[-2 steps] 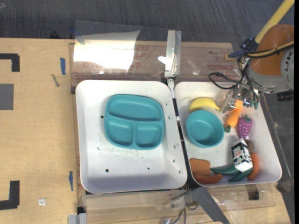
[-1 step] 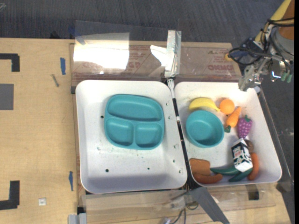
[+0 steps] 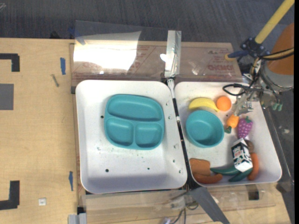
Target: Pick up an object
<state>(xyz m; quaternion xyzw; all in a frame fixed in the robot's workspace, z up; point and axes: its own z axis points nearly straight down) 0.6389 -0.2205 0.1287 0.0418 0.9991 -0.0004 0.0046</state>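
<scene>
On the bench, two white bins are set side by side. Left bin: one teal divided tray, placed centrally. Right bin: one teal bowl by the left wall; a banana and an orange at the far edge; purple grapes near the right wall; a small milk carton, a green pepper, a carrot and a brown bread piece along the near edge. End effector: located over the right bin's far right corner, just beside the orange; whether it is clenched or released cannot be told.
</scene>
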